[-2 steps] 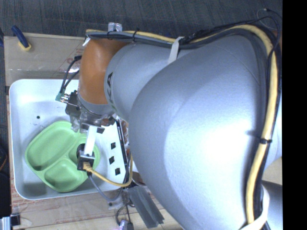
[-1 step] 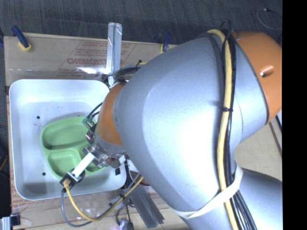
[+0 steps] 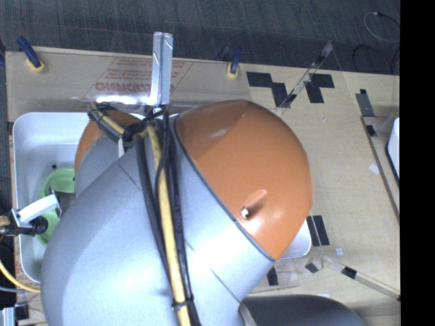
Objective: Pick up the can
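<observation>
My arm (image 3: 224, 182), grey with a large orange band, sits close under the camera and covers most of both bins. It bends down toward the left bin (image 3: 27, 134), and its own bulk hides the wrist end. A light green object (image 3: 62, 180) lies in the left bin at the arm's left edge, partly covered. I cannot make out a can among what shows.
A strip of the left bin's white floor and rim shows at the far left. A corner of the right bin (image 3: 302, 246) peeks out below the orange band. A shiny upright post (image 3: 162, 70) stands behind the bins on the wooden bench.
</observation>
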`<state>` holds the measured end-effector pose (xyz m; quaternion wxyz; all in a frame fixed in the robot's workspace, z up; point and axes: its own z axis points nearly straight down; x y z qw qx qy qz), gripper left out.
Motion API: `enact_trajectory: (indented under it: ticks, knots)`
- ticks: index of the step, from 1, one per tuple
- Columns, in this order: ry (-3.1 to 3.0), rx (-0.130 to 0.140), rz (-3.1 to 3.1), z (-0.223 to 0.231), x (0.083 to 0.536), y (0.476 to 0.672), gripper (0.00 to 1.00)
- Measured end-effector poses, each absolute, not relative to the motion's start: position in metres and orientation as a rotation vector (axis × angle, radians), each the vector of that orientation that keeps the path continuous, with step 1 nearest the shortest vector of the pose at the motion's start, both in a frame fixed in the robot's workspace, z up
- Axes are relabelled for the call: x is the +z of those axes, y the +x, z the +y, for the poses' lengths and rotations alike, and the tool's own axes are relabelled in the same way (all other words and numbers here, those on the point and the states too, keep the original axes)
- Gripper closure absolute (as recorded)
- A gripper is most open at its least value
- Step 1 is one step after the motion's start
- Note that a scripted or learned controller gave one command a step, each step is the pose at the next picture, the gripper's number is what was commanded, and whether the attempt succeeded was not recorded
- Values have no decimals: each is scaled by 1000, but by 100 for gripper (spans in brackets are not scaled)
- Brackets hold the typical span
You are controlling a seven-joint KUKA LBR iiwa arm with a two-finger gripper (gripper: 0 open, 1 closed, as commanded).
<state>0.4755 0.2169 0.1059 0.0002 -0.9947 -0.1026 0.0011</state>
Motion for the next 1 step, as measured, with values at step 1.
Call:
enact_trajectory:
  ticks: [1]
  knots:
    - [-3123, 9, -327, 189, 91, 475, 100]
